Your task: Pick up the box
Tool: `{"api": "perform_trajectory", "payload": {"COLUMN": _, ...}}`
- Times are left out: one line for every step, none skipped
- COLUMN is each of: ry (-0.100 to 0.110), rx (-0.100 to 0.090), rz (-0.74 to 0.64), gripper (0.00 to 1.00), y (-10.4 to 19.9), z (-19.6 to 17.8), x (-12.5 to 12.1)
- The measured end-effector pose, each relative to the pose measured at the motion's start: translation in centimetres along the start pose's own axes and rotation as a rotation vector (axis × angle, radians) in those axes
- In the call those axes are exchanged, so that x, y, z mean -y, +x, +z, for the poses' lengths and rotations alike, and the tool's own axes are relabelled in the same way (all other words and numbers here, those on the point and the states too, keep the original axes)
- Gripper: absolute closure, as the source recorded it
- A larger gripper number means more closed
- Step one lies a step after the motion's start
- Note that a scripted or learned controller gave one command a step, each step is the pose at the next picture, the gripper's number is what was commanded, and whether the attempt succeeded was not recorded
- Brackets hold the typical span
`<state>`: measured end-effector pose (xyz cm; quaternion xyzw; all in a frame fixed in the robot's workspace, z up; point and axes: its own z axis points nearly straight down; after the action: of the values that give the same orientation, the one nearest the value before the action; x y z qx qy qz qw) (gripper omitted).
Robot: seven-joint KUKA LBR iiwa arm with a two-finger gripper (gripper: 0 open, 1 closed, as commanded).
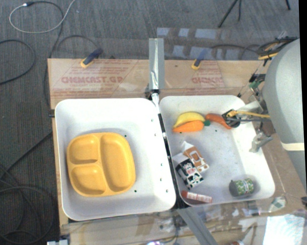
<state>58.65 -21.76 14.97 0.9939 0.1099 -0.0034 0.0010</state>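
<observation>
The box (192,168) is small and white with brown and black print. It lies flat in the right bin (221,152), near that bin's left wall and a little below its middle. The grey arm (292,98) comes in over the bin's right edge. What looks like my gripper (258,140) hangs at the bin's right side, well to the right of the box and apart from it. Nothing shows between its fingers.
A banana (189,117) and an orange carrot-like piece (190,126) lie at the back of the right bin. A red-and-white tube (197,196) and a grey-green lump (241,187) lie along its front. The left bin (82,115) holds a yellow divided tray (100,163).
</observation>
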Motion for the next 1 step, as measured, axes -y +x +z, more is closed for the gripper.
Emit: {"api": "perform_trajectory", "payload": {"ry": -0.005, "rx": -0.009, "rz": -0.117, "gripper": 0.00, "y": -2.93, "z": 6.18, "x": 4.01}}
